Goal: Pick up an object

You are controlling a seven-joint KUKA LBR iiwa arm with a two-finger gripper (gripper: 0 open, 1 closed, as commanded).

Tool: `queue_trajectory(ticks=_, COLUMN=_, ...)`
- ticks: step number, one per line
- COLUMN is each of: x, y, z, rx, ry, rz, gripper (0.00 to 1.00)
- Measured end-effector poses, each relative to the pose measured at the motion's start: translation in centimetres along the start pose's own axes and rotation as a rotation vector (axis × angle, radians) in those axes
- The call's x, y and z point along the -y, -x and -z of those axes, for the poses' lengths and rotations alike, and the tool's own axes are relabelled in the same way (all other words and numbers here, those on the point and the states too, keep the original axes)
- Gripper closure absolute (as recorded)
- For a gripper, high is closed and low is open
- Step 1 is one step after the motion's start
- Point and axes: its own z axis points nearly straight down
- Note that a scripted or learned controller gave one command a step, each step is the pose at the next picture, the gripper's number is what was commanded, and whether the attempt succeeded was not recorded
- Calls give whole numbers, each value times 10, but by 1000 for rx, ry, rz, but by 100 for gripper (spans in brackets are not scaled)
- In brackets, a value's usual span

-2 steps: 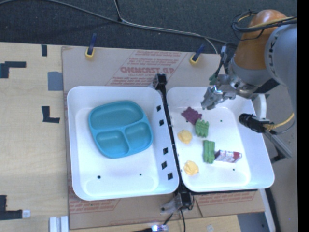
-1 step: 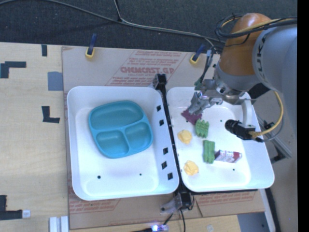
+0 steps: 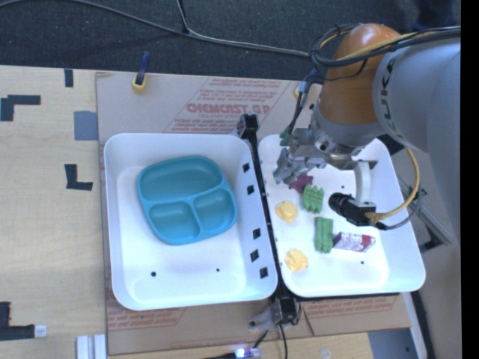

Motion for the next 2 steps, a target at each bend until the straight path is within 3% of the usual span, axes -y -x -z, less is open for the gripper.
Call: queue_trajectory(ticks=2, x=28, y=-102, z=9, rx=1, ry=0, rz=1, gripper=100)
